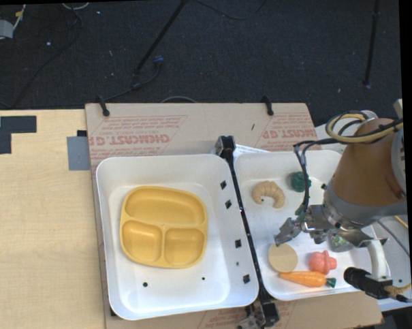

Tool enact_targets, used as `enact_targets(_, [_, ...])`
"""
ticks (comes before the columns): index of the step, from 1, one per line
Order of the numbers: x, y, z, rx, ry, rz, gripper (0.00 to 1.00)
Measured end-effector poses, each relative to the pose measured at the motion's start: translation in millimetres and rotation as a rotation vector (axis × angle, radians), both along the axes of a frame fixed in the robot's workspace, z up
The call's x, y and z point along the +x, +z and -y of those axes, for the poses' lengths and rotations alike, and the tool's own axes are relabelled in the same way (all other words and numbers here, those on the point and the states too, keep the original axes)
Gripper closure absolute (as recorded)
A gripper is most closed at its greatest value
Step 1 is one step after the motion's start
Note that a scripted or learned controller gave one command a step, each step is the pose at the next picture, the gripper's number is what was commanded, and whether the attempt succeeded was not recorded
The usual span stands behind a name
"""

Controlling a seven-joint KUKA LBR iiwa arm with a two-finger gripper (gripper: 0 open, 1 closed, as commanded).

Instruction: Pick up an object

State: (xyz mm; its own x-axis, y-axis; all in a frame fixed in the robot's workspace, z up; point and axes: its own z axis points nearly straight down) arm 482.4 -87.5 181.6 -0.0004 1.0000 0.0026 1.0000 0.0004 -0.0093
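Left bin (130, 293): yellow divided plate (164, 225). Right bin (274, 165): croissant (269, 193), green piece (300, 181), round cracker (283, 258), pink toy (322, 262), carrot (303, 279). Gripper (295, 230) above cracker, jaws spread, holding nothing.

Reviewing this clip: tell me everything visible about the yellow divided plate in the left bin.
The yellow plate lies flat, right side up, in the left bin, a little left of its middle. It looks like matte plastic, rounded in outline, with raised ridges splitting it into three compartments: one wide one at the far side and two smaller ones at the near side. It touches nothing but the bin floor.
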Motion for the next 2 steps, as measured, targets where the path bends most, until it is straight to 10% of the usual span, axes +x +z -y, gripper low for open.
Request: enact_targets(2, [1, -95, 1, -0.002, -0.001, 0.007, 0.0])
